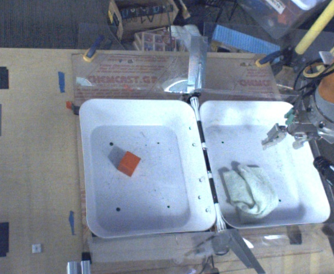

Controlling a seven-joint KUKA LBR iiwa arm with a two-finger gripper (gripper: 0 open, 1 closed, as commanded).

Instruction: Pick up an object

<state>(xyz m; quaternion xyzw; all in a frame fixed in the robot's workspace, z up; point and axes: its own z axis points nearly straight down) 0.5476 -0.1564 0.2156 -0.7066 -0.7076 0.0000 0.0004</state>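
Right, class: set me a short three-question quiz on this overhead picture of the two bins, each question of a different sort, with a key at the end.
1. True or false: the orange block lies in the same bin as the pale green cloth.
2. Multiple choice: the end effector is above which bin? A. the left bin B. the right bin C. neither
3. Fill in the missing word: the cloth lies crumpled near the ____ edge of its bin, the one closest to the camera.

Key
1. False; the block is in the left bin, the cloth in the right bin.
2. B
3. Front
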